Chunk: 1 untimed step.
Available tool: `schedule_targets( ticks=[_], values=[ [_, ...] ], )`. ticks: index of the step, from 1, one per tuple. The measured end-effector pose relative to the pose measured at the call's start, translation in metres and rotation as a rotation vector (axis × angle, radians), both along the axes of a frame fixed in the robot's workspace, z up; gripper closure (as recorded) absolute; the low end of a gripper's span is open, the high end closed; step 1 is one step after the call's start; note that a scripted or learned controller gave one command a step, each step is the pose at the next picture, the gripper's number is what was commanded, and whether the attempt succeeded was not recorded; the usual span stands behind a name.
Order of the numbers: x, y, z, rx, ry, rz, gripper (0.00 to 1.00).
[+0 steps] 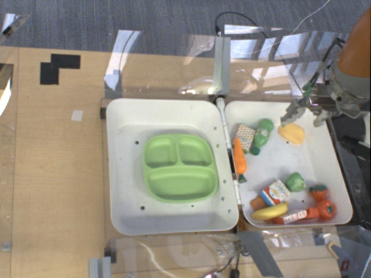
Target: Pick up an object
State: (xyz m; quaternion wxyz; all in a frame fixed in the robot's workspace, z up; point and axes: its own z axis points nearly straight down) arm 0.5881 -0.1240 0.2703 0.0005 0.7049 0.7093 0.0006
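My gripper (303,119) hangs over the far part of the right bin (342,178), its two fingers spread open with nothing between them. Just below its left finger lies a yellow lemon-like piece (291,134). Further left in the same bin are a green bottle (262,135), a patterned box (245,138) and an orange carrot (239,157). At the near end lie a banana (270,212), a small carton (274,192), a green round piece (295,182) and red pieces (324,208).
The left bin (124,155) holds a green divided plate (180,167). A metal post (221,62) stands behind the rim where the two bins meet. The arm's body (353,68) comes in from the upper right.
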Motion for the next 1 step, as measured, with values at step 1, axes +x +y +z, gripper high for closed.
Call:
schedule_targets(
  ticks=[1],
  values=[
    [-0.0367, -0.0073, -0.0408, -0.001, -0.001, 0.253, 0.00]
  ],
)
